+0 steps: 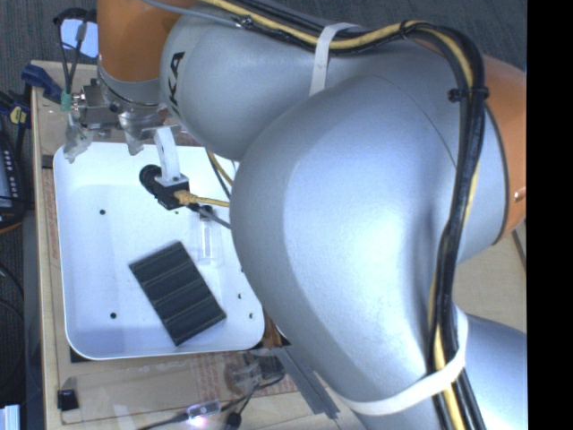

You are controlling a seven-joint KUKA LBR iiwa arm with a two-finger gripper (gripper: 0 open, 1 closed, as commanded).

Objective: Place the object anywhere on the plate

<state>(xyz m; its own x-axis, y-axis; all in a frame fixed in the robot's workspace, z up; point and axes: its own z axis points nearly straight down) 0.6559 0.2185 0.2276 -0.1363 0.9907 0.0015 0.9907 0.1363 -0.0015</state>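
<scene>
Dark grey ribbed rectangular slab [177, 292] lies flat on the floor of the shallow white plastic bin [89, 267], toward the bin's 5 o'clock corner. Its long axis runs from about 11 o'clock to 5 o'clock, and its shallow grooves cross it the short way, about 8 to 2 o'clock. One short end points up toward the bin's middle; the other sits near the bin's near rim. Whether this slab is the plate or the object to be moved cannot be told.

Around the slab the bin floor is plain white, marked by a few small dark dots [114, 314]. Just at the slab's 1 o'clock is a faint pale translucent shape [206, 240], too dim to name. The bulky grey arm [358, 222] crosses in from 3 o'clock and covers the bin's right-hand rim and all beyond it; its edge comes close to the slab's 3 o'clock corner. The wooden table [134, 388] shows at 6 o'clock, with a small black block [65, 398] and loose cables [224, 401] on it.

The gripper [103, 144] hangs below the orange band [130, 25] at the bin's 11 o'clock corner, over the far rim, well apart from the slab. Its two pale grey fingers [73, 141] stand spread, with white bin wall showing between them, and pinch nothing.
</scene>
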